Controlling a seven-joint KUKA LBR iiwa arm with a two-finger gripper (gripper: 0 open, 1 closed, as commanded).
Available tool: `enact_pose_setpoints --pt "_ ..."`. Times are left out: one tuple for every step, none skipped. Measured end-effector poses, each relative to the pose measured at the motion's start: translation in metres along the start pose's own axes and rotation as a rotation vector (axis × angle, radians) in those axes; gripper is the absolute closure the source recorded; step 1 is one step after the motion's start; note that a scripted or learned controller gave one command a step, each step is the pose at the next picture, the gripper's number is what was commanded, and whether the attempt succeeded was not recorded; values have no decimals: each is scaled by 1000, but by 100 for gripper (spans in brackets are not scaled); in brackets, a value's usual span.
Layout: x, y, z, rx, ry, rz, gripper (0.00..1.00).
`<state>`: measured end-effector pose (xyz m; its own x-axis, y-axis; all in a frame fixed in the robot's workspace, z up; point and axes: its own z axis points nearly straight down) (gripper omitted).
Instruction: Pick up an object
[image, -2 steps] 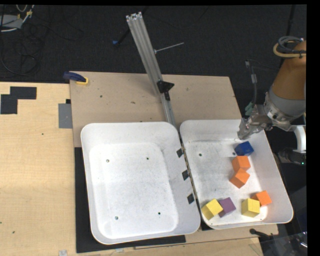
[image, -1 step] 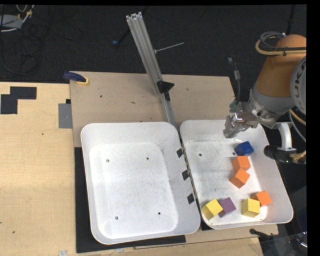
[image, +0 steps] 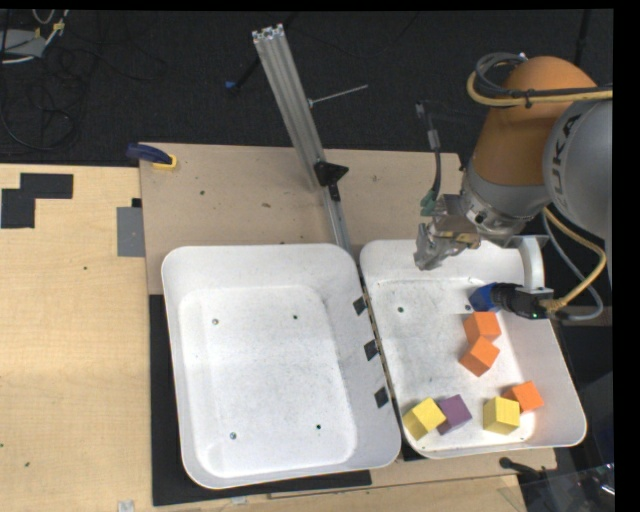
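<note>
Camera view: blocks (image: 481, 355) in right bin (image: 400, 262)

Orange (image: 483, 325), yellow (image: 425, 415), purple (image: 455, 410) blocks, right bin (image: 400, 270)

Light wood counter (image: 70, 330) carries two white bins: left bin (image: 262, 365) sits well left of the pincer (image: 437, 250), right bin (image: 440, 330) directly below it.

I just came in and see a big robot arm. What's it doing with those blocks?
The gripper hangs over the far end of the right bin, with nothing between its fingers. The blocks lie nearer in that bin: three orange blocks, two yellow blocks and a purple block. None has been picked up yet.
</note>
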<state>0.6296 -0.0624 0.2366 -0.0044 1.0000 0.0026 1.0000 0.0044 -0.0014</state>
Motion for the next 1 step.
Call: enact_pose_setpoints --pt "44 -3 8 3 -1 1 100"
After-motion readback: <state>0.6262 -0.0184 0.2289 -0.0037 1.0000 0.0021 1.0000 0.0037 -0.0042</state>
